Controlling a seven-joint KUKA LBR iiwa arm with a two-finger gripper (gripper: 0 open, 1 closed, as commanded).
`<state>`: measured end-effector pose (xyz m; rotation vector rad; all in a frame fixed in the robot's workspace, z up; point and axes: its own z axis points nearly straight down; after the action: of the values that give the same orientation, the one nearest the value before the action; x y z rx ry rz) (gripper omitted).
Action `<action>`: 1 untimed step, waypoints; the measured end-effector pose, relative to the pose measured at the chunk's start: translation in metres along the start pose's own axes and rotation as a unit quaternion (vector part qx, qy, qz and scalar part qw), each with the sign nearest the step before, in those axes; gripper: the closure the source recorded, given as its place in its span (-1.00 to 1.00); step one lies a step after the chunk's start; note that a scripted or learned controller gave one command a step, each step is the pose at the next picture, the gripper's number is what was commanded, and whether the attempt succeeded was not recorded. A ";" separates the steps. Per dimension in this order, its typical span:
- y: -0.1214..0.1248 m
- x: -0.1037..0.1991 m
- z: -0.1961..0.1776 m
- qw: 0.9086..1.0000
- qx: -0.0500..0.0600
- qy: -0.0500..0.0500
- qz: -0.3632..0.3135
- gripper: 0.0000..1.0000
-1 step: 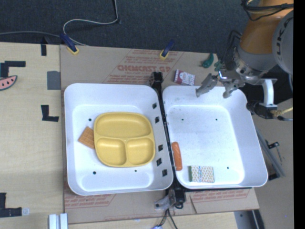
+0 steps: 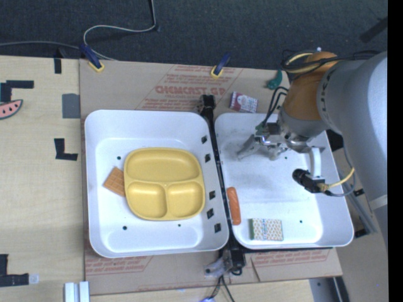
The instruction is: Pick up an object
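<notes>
camera view:
landmark: gonna use the right bin (image 2: 327, 228) for everything, it's the white tray on the arm's side of the worktop (image 2: 38, 168)
carrot (image 2: 233, 206): small orange carrot-looking thing, lying flat against the right bin's left wall, a bit below the middle
carrot axis: long axis runs pretty much along that left wall, top to bottom of the view, one end pointing at the bin's far edge and the other at the near edge
sponge (image 2: 266, 229): little speckled greenish pad near the right bin's near edge, just right of the carrot's lower end
pincer (image 2: 252, 147): sits over the upper middle of the right bin, metal fingers reaching out to the left; honestly cannot tell if it's released or clenched, nothing visibly between the fingers
carrot vs pincer: carrot is below and slightly left of the pincer, apart from it, no contact
yellow plate (image 2: 165, 182): three-section plate in the left bin (image 2: 101, 131), left of the right bin
cracker (image 2: 114, 181): tan square poking out from under the plate's left side
</notes>
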<state>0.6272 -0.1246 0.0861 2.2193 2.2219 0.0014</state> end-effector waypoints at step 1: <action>0.000 -0.001 -0.010 1.000 -0.001 -0.001 0.000 1.00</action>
<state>0.6277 -0.1255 0.0964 2.2160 2.2197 0.0015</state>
